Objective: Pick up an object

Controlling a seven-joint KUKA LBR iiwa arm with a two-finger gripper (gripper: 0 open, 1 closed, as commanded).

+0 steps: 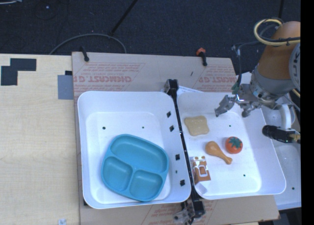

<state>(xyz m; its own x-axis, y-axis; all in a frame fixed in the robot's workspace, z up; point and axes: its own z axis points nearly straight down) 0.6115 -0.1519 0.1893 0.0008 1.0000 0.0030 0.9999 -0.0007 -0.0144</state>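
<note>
Though small, a round red tomato (234,145), green-topped.

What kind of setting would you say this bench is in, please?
Most likely a robotics lab test bench: two white bins clamped onto cardboard, loose cables on dark carpet, and toy items like a blue divided plate and tomato under the arm's pincer.

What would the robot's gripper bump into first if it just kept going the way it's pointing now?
Probably the bare floor of the right bin. The gripper points down and left; the bread slice lies next along that line, though height is hard to judge here.
</note>
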